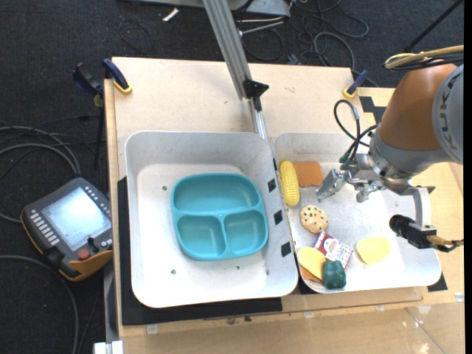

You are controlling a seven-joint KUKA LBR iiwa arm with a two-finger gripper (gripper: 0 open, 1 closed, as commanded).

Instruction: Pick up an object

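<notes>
My gripper [348, 189] hangs over the middle of the right bin [413, 271], fingers spread open with nothing between them. Just left of it lie a yellow corn cob [289, 182] and an orange-brown slab [308, 173]. A round cookie [313, 217] sits below them. Near the bin's front are a red and white packet [336, 248], a yellow wedge [309, 259], a dark green piece [334, 274] and a pale yellow round piece [373, 250]. All of these rest on the bin floor.
The left bin [147, 198] holds a teal divided tray [220, 215]. A slanted metal pole [228, 35] runs down to the ridge between the bins. A teach pendant [66, 227] lies on the floor at left. Clamps [118, 76] grip the bench's back corners.
</notes>
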